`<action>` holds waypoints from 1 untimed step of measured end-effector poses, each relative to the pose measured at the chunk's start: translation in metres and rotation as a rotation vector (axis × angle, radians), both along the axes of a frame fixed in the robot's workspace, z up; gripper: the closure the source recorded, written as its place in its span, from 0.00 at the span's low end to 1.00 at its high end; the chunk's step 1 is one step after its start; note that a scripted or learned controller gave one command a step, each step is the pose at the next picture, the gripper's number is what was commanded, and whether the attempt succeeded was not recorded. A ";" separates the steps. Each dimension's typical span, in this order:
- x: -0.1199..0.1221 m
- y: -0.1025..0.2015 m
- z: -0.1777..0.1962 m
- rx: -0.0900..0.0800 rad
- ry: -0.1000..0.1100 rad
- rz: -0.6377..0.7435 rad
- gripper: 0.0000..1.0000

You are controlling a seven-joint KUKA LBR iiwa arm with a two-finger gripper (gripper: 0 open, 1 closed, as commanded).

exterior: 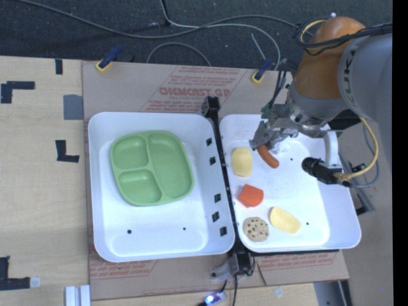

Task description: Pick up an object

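Gripper [266,143]: low in the right bin [331,203], fingertips at the orange sausage [269,158]; whether clenched or released cannot be made out
Sausage: its upper end hidden under the gripper, just right of the yellow potato-like piece [241,161]
Left bin [102,190]: green divided plate [152,167]

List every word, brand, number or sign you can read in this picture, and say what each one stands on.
Red printing on the cardboard sheet under the two bins: a large line above smaller ones, seen at a slant and too blurred to read with confidence.
More red printing along the cardboard's front edge: too small to read.
No legible text on the green plate, the bins or the food items.
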State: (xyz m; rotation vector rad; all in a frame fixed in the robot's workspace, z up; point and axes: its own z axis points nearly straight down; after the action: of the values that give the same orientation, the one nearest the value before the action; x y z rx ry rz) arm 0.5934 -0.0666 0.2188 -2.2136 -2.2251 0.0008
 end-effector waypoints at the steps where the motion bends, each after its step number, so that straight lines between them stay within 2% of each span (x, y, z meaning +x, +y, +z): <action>1: -0.014 0.058 0.008 0.001 0.000 0.002 1.00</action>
State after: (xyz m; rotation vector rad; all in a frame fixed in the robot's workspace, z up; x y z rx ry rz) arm 0.5790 -0.0084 0.2263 -2.2108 -2.2271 -0.0003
